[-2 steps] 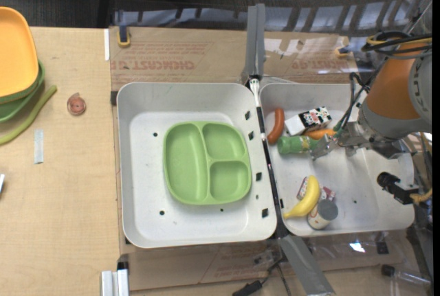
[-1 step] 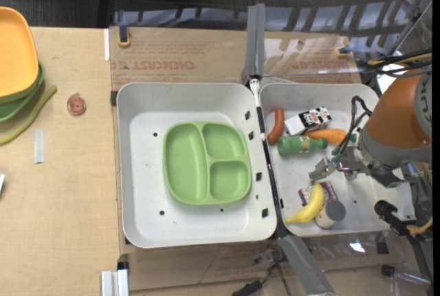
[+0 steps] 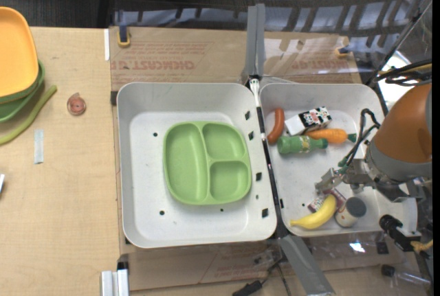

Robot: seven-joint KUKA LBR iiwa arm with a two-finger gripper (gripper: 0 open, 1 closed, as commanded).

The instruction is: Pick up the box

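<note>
The box point(image 3: 307, 120) is small, white with black markings. It lies near the back of the right bin point(image 3: 313, 90), between a red sausage point(image 3: 276, 124) and an orange carrot point(image 3: 328, 135). My gripper point(image 3: 331, 182) hangs low over the front half of the same bin, just above a banana point(image 3: 316, 215). It is well in front of the box and apart from it. The grey arm with its orange band point(image 3: 407, 130) comes in from the right and hides the bin's right side.
A green bottle point(image 3: 301, 144) lies just in front of the box. A round tin point(image 3: 349, 211) sits beside the banana. The left bin point(image 3: 137, 150) holds a green divided plate point(image 3: 206, 163). Stacked orange and green plates point(image 3: 15, 68) sit on the bench at far left.
</note>
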